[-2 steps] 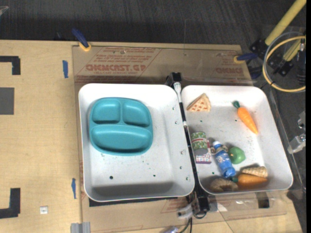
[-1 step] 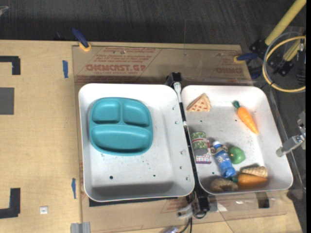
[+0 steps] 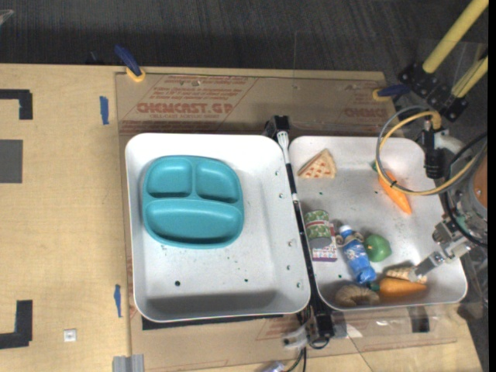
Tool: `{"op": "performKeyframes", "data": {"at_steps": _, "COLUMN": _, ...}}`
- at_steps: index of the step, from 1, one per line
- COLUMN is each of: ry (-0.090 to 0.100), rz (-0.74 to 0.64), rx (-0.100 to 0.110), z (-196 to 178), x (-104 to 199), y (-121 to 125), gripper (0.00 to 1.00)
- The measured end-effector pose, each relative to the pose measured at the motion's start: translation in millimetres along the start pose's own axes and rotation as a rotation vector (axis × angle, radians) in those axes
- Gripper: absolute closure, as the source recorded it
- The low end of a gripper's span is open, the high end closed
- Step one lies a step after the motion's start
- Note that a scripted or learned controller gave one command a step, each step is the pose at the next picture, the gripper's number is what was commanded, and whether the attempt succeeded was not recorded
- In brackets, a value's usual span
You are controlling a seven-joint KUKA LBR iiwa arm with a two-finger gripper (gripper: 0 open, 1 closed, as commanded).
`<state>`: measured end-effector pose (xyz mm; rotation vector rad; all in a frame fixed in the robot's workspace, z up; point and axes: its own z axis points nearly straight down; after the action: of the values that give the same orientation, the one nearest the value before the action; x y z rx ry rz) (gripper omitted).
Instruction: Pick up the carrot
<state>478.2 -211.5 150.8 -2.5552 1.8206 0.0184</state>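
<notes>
Although several toys share the right shallow white plastic bin (image 3: 353,149), the small orange toy carrot with a green leafy top (image 3: 397,196) lies rather alone at about 2 o'clock of this bin, flat on the floor. Its thin tip points toward 5 o'clock and its green end toward 11 o'clock. I judge it to be light and stiff, probably hollow plastic with a smooth skin, so it may slip or roll away if it is pressed only on the narrow tip. A better hold would be across the thick middle of the body, with the closing direction at right angle to its long axis. The grey two-finger gripper (image 3: 428,265) hangs low at about 4 o'clock of the same bin, well apart from the carrot and just beside an orange oblong toy with a tan end (image 3: 401,287). Whether it is released or clenched I cannot tell, and nothing is seen held in it. Another risk is to mistake that orange toy for the carrot.
</notes>
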Motion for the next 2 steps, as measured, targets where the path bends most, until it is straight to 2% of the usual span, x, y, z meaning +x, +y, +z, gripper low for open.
{"op": "performKeyframes", "data": {"at_steps": 1, "ry": 0.009, "rz": -0.26, "rx": 0.011, "z": 37, "x": -2, "y": -5, "gripper": 0.0}}
{"op": "performKeyframes", "data": {"at_steps": 2, "ry": 0.003, "rz": -0.455, "rx": 0.017, "z": 62, "x": -5, "y": -9, "gripper": 0.0}}
